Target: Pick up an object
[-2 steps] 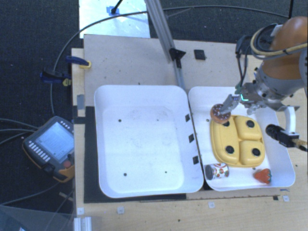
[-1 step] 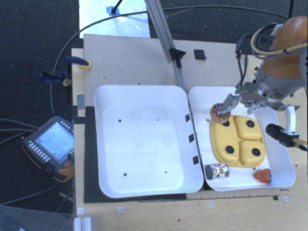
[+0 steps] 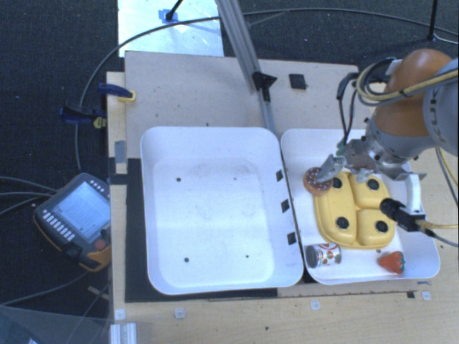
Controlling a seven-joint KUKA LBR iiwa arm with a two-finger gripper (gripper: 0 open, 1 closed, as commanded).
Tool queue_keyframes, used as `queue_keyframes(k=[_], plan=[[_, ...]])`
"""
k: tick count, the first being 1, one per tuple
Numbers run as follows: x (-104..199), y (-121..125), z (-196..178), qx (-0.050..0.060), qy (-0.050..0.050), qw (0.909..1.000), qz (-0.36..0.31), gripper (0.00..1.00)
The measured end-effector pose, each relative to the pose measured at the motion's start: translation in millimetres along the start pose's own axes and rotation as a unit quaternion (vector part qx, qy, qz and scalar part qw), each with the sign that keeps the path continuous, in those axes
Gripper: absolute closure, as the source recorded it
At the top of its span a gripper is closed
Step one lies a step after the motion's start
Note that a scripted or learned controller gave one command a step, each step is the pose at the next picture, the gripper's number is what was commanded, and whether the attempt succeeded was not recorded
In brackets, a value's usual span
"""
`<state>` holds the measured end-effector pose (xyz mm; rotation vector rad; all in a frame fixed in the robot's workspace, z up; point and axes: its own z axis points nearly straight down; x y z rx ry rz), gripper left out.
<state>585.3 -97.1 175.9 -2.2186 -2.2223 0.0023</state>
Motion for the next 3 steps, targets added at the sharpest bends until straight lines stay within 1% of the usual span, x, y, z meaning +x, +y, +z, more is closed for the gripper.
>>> queue_keyframes(k=[1,2,3], plan=[[3,2,61,-0.001,0.000,1.0000,0.000,0.00],[2,9,70,-0.013,-0.002,0.9999,0.000,0.00],[-5,11,56,-0.016,-0.007,0.9998,0.002,1.00]])
